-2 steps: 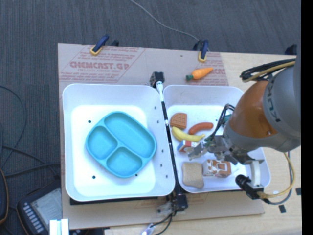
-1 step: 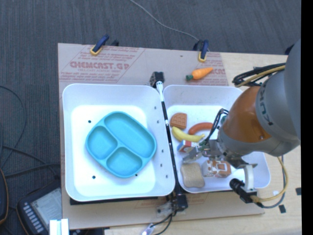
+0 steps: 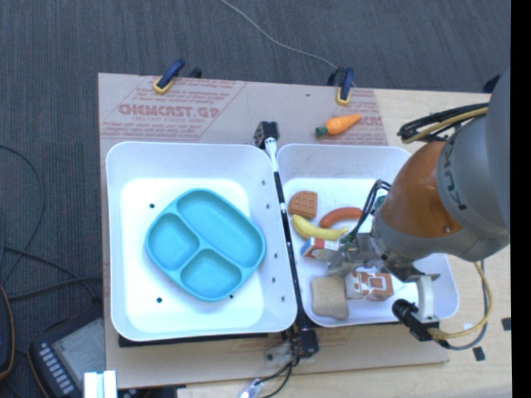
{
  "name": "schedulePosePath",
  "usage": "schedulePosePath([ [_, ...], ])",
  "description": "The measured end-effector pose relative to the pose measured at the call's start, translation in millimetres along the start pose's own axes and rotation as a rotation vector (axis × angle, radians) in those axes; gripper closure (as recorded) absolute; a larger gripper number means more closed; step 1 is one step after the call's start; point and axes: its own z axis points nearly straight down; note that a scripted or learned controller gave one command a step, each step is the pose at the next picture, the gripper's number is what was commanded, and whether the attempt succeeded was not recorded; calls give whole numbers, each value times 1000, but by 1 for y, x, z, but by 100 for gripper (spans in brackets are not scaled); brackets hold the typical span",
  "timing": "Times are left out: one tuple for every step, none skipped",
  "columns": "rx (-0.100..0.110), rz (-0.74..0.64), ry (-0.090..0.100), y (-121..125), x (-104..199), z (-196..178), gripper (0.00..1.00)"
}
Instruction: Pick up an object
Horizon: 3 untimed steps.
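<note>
My gripper [image 3: 342,257] hangs low in the right bin [image 3: 431,305], under the grey arm with its orange band. It sits just below a yellow banana [image 3: 318,229] and a red sausage [image 3: 340,216], and just above a slice of bread [image 3: 329,297] and a brown-and-white toy [image 3: 370,285]. A small waffle [image 3: 304,203] lies at the bin's upper left. The arm hides the right half of the bin.
The left bin [image 3: 124,222] holds a blue divided plate [image 3: 206,244]. An orange carrot [image 3: 338,125] lies on the board behind the right bin. Two clamps [image 3: 169,75] [image 3: 343,84] hold the board's far edge.
</note>
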Motion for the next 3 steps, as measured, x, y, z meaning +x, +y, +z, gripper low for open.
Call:
schedulePosePath([
  [0,0,0,0,0,0,0],
  [1,0,0,0,0,-9,100],
  [1,0,0,0,0,-9,0],
])
